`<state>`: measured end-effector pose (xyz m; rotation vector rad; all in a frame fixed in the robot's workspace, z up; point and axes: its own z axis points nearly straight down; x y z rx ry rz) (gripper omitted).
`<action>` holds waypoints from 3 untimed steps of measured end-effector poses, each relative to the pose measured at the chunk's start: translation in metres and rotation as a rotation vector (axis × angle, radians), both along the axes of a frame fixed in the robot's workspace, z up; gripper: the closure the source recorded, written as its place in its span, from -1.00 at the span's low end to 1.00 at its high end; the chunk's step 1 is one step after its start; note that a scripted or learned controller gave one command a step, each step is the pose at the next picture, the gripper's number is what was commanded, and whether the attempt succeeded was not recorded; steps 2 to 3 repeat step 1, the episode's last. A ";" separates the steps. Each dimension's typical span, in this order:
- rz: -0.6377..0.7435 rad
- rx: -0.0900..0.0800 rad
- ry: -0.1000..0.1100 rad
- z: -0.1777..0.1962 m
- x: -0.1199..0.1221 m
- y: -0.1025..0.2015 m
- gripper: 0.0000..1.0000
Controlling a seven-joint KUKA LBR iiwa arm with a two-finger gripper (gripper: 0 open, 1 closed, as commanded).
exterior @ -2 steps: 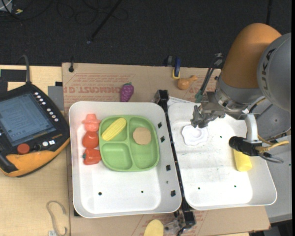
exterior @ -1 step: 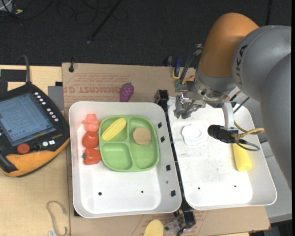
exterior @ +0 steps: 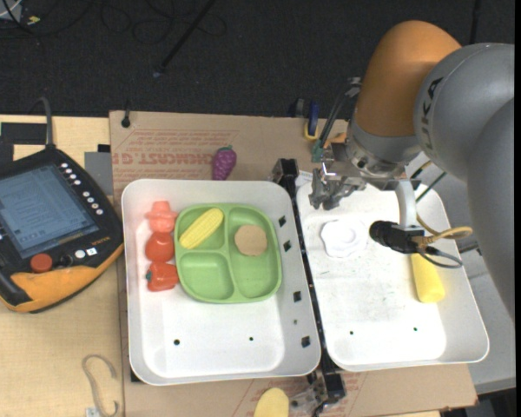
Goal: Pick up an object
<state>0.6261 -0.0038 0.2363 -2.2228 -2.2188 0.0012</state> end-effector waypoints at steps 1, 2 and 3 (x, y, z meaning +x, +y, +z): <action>0.000 0.000 0.003 -0.018 0.003 0.008 1.00; 0.000 0.000 0.003 -0.018 0.003 0.008 1.00; 0.000 0.000 0.003 -0.018 0.003 0.008 1.00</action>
